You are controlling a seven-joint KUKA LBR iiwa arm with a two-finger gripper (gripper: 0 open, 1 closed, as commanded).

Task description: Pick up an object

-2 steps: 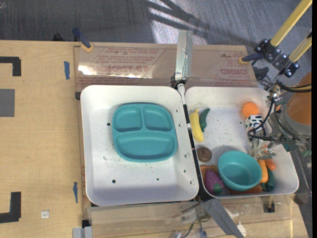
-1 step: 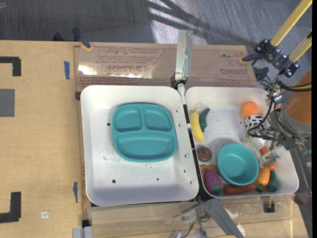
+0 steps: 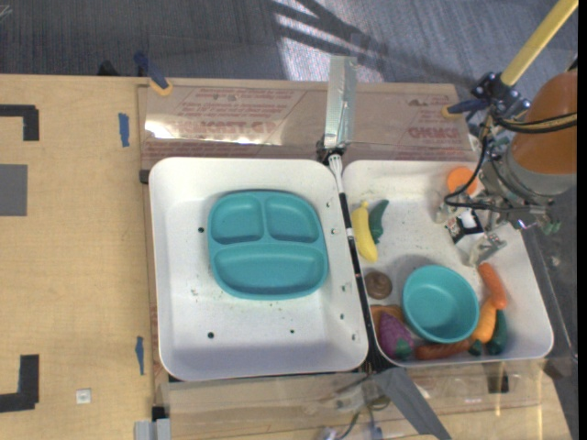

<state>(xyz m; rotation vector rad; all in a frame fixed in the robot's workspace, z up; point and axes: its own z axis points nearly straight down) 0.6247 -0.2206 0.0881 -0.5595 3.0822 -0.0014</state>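
Near edge of the right bin (image 3: 541, 324), below the gripper: a purple toy (image 3: 396, 331), a red-orange piece (image 3: 440, 347) beside it, and a green bit (image 3: 495, 337) at the corner, all crowded against a teal bowl (image 3: 441, 302).

Left bin (image 3: 174, 273), well away from the gripper across the divider: holds one teal divided plate (image 3: 268, 244), lying flat, three compartments facing up.

Arm (image 3: 548, 145): grey with an orange band, reaching in at the right bin's far right corner. Gripper (image 3: 472, 230) hangs low over the bin floor, just above the bowl's far rim. Wires and metal parts clutter the tip; whether the fingers are spread or closed cannot be told, and nothing is visibly held between them.

Bowl: upright, just below the gripper. Orange carrot-like pieces (image 3: 493, 287) lie along the bowl's right side, near the gripper's lower edge. An orange object (image 3: 458, 178) sits just above the gripper, by the arm.

Yellow banana (image 3: 364, 233) with a dark green piece (image 3: 378, 216) touching it lies to the gripper's left, by the divider. Brown round disc (image 3: 379, 285) is below the banana, left of the bowl.
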